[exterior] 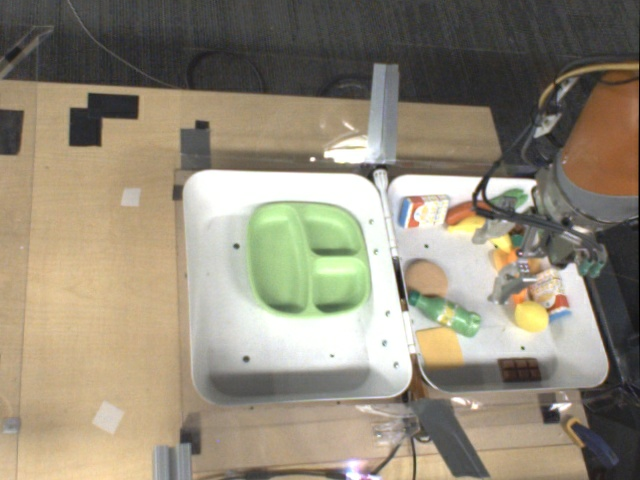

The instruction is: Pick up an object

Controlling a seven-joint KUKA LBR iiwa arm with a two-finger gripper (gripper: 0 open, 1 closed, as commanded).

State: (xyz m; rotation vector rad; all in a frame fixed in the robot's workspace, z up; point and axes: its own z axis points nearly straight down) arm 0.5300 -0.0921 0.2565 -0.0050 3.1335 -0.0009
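Hovering my gripper [520, 266] low over the cluttered right shallow white bin [590, 368]; can't tell how the fingers stand, nothing visibly held. Pick not done. Near wall: brown chocolate block [519, 370], yellow square slab [439, 347]. Mid: green plastic bottle [446, 314], yellow lemon [530, 316] just beside me. Far: white-red carton [424, 211]. Tight here; left bin's green divided tray [305, 256] well apart.

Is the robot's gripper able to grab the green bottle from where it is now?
Probably yes. The green bottle lies on its side in the right bin, uncovered from above. The gripper hovers just to its right. The brown round thing and yellow slice crowd it closely.
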